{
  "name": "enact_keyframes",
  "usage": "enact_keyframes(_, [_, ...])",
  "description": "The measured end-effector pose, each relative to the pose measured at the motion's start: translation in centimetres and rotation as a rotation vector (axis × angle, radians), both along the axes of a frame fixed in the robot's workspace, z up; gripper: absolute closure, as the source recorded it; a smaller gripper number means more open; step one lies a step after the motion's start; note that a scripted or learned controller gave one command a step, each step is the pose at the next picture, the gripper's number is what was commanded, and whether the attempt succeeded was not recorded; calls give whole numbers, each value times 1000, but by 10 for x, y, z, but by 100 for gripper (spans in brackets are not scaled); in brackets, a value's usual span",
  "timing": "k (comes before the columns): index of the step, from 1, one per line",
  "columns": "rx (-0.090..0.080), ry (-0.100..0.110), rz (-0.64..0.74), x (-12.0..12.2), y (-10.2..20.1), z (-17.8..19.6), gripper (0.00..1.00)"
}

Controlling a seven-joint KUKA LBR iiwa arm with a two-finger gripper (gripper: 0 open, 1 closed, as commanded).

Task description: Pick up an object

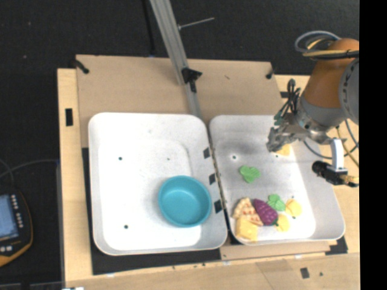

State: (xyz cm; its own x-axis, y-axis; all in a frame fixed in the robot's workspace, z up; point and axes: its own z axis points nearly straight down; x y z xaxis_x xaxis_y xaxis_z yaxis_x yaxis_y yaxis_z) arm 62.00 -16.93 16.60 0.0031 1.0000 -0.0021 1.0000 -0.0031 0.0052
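Observation:
My gripper [277, 142] hangs low over the back right part of the right bin [242, 135], under the orange-banded wrist. A small yellow-orange piece [284, 152] lies right beside its tip. A green piece [249, 174] lies alone near the bin's middle. At the bin's front is a cluster: a purple grape bunch [264, 211], yellow pieces [246, 228], a waffle-like piece [242, 208], a green piece [276, 200] and a yellow piece [293, 208].
The left bin [121, 138] holds a blue bowl [184, 200] at its front right. A grey pole [172, 38] slants across the back toward the seam between the bins. A black fitting [326, 171] sticks out from the arm over the right bin's edge.

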Motion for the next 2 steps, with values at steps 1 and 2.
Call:
enact_keyframes(1, [1,3,0,-2,-2,41,100])
enact_keyframes(2, [1,4,-1,-2,-3,39,100])
